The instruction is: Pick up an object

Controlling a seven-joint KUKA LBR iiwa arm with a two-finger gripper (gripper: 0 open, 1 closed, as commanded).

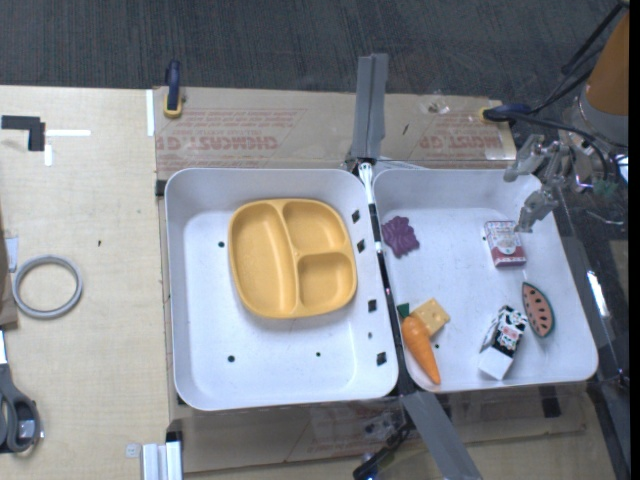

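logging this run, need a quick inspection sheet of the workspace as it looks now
surface: wooden bench bearing left bin and right bin
job's things: right bin holds purple grapes, red-white carton, watermelon slice, cow-print carton, cheese wedge, carrot
clutter: yellow divided plate in left bin; grey tape ring, scissors on bench
grippers: gripper above red-white carton, holding nothing
cables: dark cables at upper right
surroundings: dark carpet

- We see our arm [612, 78] near the far right corner of the counter, with an orange band across its rounded body.
- Black cables [585, 53] loop beside the band.
- Below it, our gripper [537, 200] is bare grey metal, built of small angular brackets.
- Its fingers [529, 213] are slim and silvery.
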